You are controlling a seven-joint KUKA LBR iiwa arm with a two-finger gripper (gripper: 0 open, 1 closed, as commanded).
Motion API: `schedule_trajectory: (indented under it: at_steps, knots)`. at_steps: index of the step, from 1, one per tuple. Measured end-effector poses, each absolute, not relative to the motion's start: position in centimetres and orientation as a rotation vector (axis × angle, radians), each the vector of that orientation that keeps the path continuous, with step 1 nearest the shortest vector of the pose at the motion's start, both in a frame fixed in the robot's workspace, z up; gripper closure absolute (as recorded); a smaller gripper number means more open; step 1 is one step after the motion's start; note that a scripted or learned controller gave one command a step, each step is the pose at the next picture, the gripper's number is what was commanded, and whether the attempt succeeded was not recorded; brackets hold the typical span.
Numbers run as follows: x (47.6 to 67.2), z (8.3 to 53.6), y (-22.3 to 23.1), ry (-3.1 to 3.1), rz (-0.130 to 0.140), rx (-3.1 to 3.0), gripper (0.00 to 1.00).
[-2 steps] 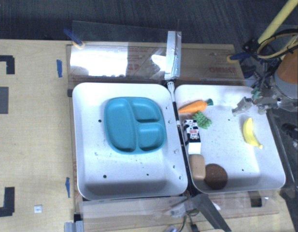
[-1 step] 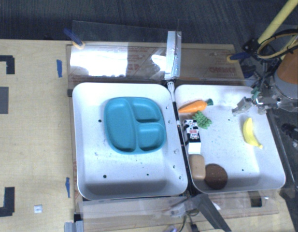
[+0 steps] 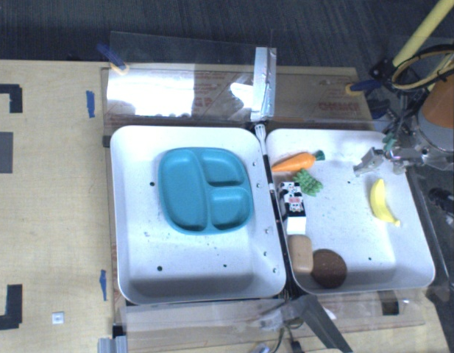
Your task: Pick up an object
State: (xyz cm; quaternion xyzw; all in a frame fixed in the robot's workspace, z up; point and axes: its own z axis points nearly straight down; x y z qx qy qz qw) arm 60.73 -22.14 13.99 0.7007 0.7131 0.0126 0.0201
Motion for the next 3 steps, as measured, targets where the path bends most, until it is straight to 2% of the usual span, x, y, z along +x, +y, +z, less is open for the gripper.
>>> schedule_trajectory:
  at_steps: [3]
  knots:
    - [60.62,13.96,-22.13,2.193,0.040,2.193,0.00]
